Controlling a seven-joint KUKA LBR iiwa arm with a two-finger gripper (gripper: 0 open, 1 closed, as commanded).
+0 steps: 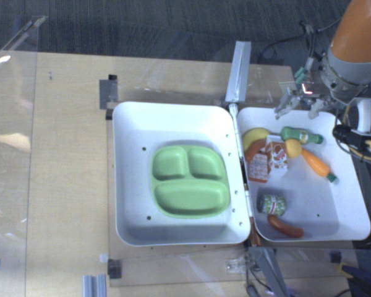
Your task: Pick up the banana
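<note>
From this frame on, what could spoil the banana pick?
1. The banana lies against the right bin's left wall, partly under the red packet, so the gripper may hit the wall or catch the packet.
2. The green bottle, lemon and carrot crowd close by; a slightly off descent could grab one of them instead.

I see a light green sectioned plastic tray (190,180) in a glossy white bin (133,166); a yellow curved banana (255,135), orange carrot (315,163), green bottle (300,135), reddish-brown sausage (285,227), red-white printed packet (267,159).
</note>
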